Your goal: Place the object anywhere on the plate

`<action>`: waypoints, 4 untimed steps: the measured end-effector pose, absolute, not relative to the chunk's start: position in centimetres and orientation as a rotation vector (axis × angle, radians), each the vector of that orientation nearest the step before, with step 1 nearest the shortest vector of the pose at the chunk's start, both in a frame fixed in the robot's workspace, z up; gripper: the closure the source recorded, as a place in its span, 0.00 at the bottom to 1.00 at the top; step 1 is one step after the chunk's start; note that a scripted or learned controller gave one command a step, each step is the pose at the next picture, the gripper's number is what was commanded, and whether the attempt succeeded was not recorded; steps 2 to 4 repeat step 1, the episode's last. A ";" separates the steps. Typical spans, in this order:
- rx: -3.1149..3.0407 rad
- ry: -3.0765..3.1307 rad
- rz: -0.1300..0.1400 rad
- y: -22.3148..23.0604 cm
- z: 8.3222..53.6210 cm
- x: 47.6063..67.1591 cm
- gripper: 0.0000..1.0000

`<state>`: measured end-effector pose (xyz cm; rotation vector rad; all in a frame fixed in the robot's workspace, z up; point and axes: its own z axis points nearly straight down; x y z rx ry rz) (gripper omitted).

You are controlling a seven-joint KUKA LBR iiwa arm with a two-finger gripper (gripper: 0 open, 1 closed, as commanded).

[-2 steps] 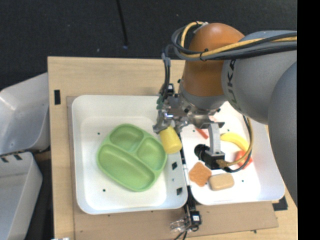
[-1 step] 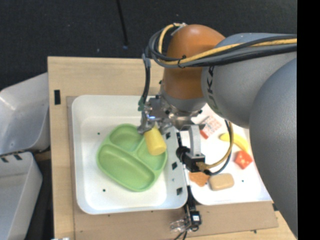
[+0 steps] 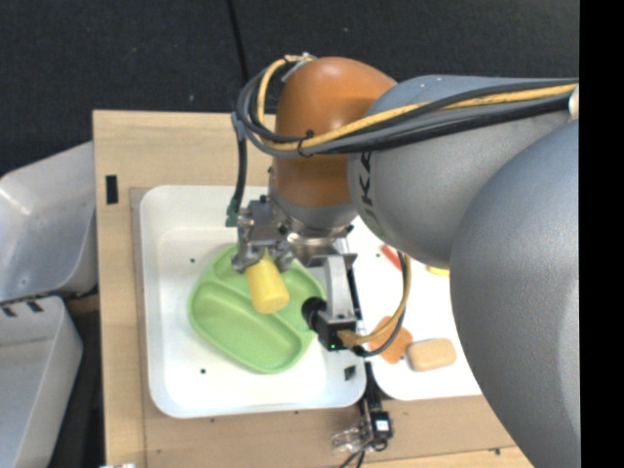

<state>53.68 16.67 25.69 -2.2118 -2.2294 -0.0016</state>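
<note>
A green plate (image 3: 234,320) lies in the left white bin (image 3: 175,378). A yellow cylinder-shaped object (image 3: 266,287) hangs just over the plate's upper right part, under my gripper (image 3: 263,261). The gripper's metal fingers close around the top of the yellow object. The grey arm with its orange band (image 3: 317,135) comes in from the right and hides the bin's back right corner.
In the right bin (image 3: 429,383) lie a tan block (image 3: 431,355), an orange piece (image 3: 392,347) and a small red bit (image 3: 389,255), partly under the arm. Cables loop around the wrist. A grey box stands at the far left.
</note>
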 end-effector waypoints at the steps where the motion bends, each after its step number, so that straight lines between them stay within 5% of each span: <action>1: -2.219 -2.224 0.000 16.3 25.7 53.8 0.00; 4: -2.219 -2.224 0.000 16.3 25.7 53.8 0.00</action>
